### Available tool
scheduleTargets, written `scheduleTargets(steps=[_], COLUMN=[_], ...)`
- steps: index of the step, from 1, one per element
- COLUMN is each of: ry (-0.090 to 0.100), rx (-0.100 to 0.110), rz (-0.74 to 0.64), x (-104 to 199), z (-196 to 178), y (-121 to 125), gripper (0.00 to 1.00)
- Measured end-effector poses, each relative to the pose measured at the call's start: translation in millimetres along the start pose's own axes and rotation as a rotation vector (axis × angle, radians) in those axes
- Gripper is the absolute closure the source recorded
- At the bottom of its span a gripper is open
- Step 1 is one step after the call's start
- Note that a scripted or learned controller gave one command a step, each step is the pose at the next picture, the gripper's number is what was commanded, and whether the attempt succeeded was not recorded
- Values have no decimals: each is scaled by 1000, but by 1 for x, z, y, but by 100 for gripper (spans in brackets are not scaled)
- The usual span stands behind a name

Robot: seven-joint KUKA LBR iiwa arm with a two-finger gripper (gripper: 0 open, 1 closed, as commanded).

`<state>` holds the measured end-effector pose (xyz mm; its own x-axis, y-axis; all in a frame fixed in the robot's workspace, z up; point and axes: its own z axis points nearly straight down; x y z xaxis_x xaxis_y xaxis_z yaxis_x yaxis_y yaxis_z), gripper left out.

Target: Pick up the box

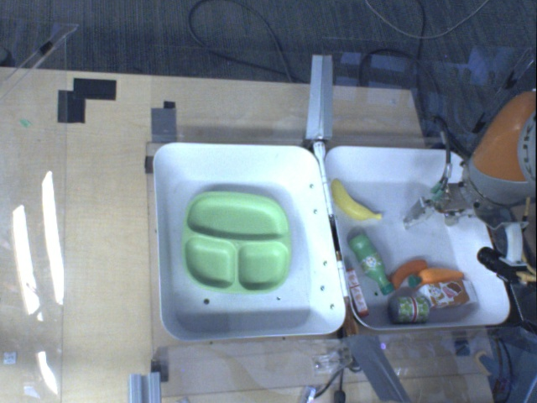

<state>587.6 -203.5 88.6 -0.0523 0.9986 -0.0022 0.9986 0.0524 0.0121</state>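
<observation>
Two shallow white plastic bins with rounded corners sit side by side on a pale wooden bench, split by a grey metal rail (320, 99). The left bin (168, 250) holds a light green tray (238, 240), smooth and matte, moulded into one long compartment above two smaller ones.

The right bin (394, 168) holds a curved yellow banana (353, 202) near its upper left corner, a green bottle (370, 261) lying at a slant below it, and a thin red-and-white stick-shaped item (355, 290) along the left wall. At the lower edge of this bin lie an orange carrot-like piece (426, 272), a dark green round-ended can (409, 308), and the box (445, 293), a small brown and white carton lying flat beside the can.

The gripper (435, 201) hangs over the upper right part of the right bin, well apart from the box; its thin metallic fingers look spread, with nothing between them. The grey arm with its orange band (506, 148) is cut off by the right edge of the frame. The printing on the box and bottle is too small to read.
</observation>
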Motion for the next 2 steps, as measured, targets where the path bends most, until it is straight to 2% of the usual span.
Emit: scheduleTargets(steps=[1, 2], ry=[-1, 1], rx=[1, -1], rz=[16, 2], x=[13, 81], z=[-1, -2], y=[-35, -64], gripper=[0, 0])
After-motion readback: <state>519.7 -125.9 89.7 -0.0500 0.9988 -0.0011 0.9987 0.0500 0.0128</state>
